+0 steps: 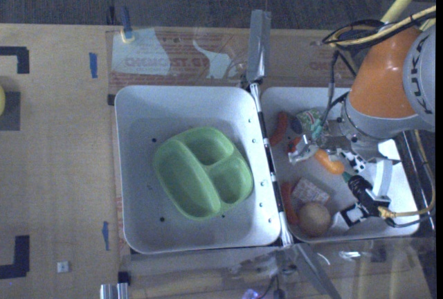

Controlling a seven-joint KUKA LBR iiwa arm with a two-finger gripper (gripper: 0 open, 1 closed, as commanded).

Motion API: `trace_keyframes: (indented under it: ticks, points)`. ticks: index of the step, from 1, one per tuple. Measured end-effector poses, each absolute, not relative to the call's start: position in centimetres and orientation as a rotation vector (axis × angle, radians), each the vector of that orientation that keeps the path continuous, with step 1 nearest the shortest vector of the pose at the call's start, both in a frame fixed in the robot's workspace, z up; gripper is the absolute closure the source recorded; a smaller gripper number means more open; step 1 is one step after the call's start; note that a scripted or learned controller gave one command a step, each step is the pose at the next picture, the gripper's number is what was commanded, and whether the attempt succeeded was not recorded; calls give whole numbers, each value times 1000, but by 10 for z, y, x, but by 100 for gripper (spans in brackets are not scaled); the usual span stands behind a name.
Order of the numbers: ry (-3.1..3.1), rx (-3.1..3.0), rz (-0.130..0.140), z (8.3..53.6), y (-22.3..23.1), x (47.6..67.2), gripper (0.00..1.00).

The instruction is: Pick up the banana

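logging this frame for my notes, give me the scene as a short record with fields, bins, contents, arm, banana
left bin: holds a green divided plate, nothing seen on it
right bin: cluttered with small items
right bin contents: brown round item, orange carrot-like piece, red-orange piece by the divider, tan packet
arm: over the right bin, reaching in from the right
gripper: low among the clutter; finger state unclear
banana: cannot pick one out in the clutter
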State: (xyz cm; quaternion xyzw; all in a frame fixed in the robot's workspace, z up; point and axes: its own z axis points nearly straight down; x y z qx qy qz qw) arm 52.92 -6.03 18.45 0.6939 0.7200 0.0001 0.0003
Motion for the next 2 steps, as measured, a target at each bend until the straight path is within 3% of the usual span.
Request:
trace_keyframes:
  ticks: [1, 2]
  points:
    - [2022, 2408, -3, 147, -103, 483, 0]
    - [1559, 2725, 19, 91, -93, 484, 0]
